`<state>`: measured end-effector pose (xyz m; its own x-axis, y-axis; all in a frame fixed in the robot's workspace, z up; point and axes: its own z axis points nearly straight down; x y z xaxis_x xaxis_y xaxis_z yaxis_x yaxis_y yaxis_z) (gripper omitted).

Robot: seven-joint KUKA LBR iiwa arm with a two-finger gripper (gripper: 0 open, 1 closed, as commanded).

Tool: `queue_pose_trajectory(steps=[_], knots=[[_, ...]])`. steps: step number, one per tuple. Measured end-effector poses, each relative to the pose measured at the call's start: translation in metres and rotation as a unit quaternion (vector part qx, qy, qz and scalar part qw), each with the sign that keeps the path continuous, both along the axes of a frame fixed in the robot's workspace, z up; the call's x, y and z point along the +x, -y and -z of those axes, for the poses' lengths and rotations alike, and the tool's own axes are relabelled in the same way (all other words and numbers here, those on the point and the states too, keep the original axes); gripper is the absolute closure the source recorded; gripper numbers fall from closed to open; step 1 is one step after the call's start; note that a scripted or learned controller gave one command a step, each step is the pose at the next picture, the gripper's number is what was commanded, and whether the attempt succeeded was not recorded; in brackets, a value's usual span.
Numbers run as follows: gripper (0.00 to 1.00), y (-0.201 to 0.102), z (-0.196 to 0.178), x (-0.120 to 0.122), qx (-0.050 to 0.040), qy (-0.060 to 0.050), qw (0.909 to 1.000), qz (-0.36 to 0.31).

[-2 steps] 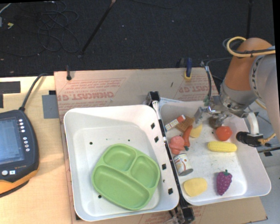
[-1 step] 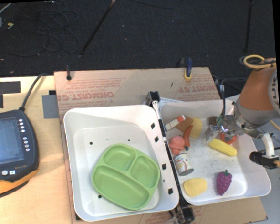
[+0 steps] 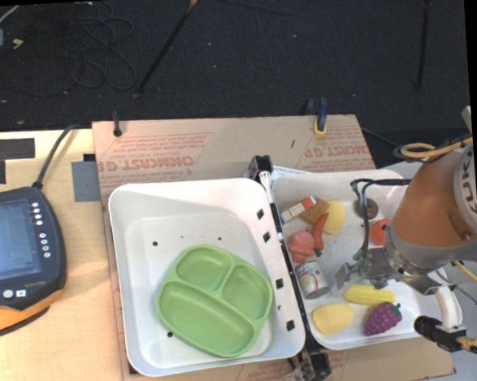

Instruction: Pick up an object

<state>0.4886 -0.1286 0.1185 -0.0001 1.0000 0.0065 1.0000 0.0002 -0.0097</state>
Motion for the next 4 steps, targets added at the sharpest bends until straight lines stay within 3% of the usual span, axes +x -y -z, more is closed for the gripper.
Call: queue_pose_trajectory(steps=[1, 2, 3, 4], knots=[[0.00, -0.065, -0.146, 0.024, -0.0022, 0.012, 0.9999, -0.004], [0.00, -0.033, -0.062, 0.107, -0.0040, 0.004, 1.0000, -0.001], [0.00, 0.004, 0.032, 0.152, -0.0043, 0.008, 1.0000, 0.001], [0.00, 0.075, 0.016, 0.152, 0.0093, -0.009, 0.9999, 0.001]])
